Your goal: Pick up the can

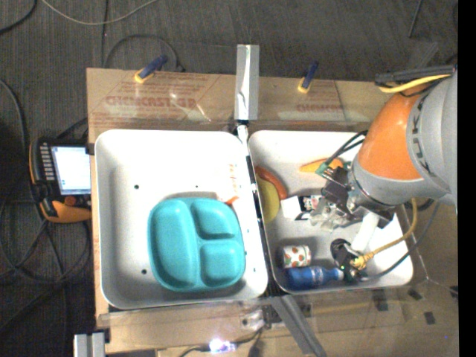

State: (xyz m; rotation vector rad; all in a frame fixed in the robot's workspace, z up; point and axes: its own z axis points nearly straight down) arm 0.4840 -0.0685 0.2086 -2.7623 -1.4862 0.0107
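While the grey arm point(439, 136) with its glossy orange band reaches in from the right, its gripper point(327, 213) hangs low over the middle of the right bin point(294, 151), and I cannot tell from this angle how the claw is set, since the parts blur together there. The can point(295, 256) lies on its side on the bin floor, below and to the left of the gripper and apart from it. It is a short cylinder, white with reddish spots, and its long axis runs roughly left to right, though which end is the top is too small to read. Just below it lies a blue bottle point(312, 277), smooth and rounded, also lengthwise along the bin's near wall. A yellow, curved object point(269, 198) sits against the left wall of that bin. 2 shallow white bins stand side by side; the left bin point(119, 162) carries a matte teal tray point(197, 242) with 3 compartments and rounded corners.
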